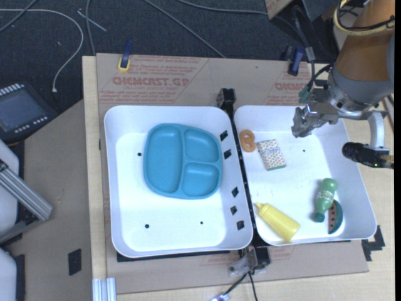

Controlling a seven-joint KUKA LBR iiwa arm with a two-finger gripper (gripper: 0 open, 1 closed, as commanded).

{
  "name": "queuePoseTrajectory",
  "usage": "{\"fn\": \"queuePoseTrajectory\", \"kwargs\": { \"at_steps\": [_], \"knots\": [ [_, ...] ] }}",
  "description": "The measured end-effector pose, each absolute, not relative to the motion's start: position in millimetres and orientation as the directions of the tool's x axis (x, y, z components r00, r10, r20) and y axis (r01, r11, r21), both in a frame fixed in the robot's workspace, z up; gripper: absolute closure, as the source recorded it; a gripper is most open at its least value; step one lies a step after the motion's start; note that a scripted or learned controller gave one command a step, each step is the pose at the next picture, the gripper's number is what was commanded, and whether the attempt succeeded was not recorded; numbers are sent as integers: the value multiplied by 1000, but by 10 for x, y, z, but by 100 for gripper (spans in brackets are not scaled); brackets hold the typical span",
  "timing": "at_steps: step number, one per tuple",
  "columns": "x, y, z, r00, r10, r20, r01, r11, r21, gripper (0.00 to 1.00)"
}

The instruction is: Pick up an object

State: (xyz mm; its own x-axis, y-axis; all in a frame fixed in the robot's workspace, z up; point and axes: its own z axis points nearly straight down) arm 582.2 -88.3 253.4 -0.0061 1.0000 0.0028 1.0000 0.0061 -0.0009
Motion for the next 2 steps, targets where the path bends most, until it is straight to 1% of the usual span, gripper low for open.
{"fn": "queuePoseTrajectory", "kwargs": {
  "at_steps": [1,2],
  "knots": [
    [5798,-382,2417,-5,1000,2,1000,5,-3,100],
    [5860,98,2475,-6,1000,2,1000,6,2,100]
  ]
}}
